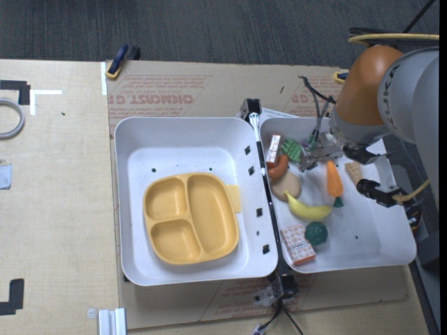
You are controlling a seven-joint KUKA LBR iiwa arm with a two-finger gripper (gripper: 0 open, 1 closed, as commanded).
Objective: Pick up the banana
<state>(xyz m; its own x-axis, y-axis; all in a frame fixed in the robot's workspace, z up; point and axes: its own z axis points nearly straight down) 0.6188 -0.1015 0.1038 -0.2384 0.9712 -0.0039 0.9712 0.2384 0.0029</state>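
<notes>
The pincer (316, 153) hangs over the far part of the right bin (380, 246), near a green packet (291, 150); its state cannot be told. The banana (307, 209) lies mid-bin, between a carrot (334, 181), a potato (286, 186) and a small carton (297, 244). The left bin (133, 187) holds a yellow divided plate (190, 218).

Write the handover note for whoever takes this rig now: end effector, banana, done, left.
End effector: low over the right-hand white bin, near the upper toys; finger state unreadable.
Curved yellow toy banana: lying on that bin's floor, beside a beige round piece and an orange carrot, apart from the end effector.
Done: no grasp visible.
Left: reach the banana, grip, lift.
</notes>
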